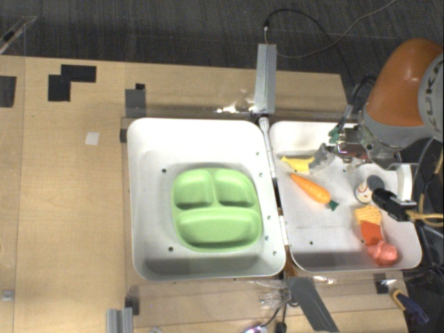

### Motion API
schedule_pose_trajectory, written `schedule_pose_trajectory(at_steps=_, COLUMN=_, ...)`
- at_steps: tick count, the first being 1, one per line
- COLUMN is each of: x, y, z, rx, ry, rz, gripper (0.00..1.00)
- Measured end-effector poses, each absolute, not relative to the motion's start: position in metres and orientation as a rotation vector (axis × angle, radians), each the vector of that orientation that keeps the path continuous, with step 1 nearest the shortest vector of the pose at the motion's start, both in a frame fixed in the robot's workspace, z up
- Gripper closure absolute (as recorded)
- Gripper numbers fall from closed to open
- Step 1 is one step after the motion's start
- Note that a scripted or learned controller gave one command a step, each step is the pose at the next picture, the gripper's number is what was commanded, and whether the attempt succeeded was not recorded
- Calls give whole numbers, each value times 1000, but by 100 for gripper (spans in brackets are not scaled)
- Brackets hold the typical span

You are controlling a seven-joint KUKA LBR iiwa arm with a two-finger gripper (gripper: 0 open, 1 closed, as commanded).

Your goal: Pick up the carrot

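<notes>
Camera view, the one fixed vantage above the bench. Two white bins sit side by side. The left bin [149, 186] holds a green divided plate [216, 208]. The right bin [305, 241] holds the carrot [311, 188], lying flat on the bin floor toward the left wall, its orange body running diagonally with the green stub at the lower right end. A yellow item, apparently a banana [297, 163], lies just beside the carrot's upper end. Further right lie a small round white piece [363, 191], an orange-yellow block [370, 224] and a pink item [383, 253] near the bin's lower right corner.

The gripper [331, 151] hangs over the upper part of the right bin, above and to the right of the carrot, near it but apart from it. Nothing shows between its fingers; whether they are spread or pressed together cannot be told from this angle.

Risks noted. The banana lies close enough that a descent aimed at the carrot's upper end could catch it instead, or nudge both. The carrot tapers and lies diagonally; jaws closing along its length rather than across it would likely slip off. A grasp near the thin tip could tilt and drop on lifting.
</notes>
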State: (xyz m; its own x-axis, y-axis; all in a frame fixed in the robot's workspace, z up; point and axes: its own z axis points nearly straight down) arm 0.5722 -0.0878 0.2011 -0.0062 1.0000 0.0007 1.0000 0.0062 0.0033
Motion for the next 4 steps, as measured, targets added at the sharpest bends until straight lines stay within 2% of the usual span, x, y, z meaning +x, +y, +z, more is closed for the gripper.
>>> schedule_pose_trajectory(at_steps=1, x=598, y=-75, z=186, rx=2014, ry=2404, rz=7, gripper=0)
schedule_pose_trajectory(at_steps=2, x=616, y=-39, z=194, rx=2109, ry=2321, rz=9, gripper=0)
schedule_pose_trajectory(at_steps=3, x=579, y=-95, z=91, rx=2110, ry=2318, rz=9, gripper=0)
schedule_pose_trajectory(at_steps=4, x=582, y=-93, z=103, rx=2106, ry=2318, rz=19, gripper=100)
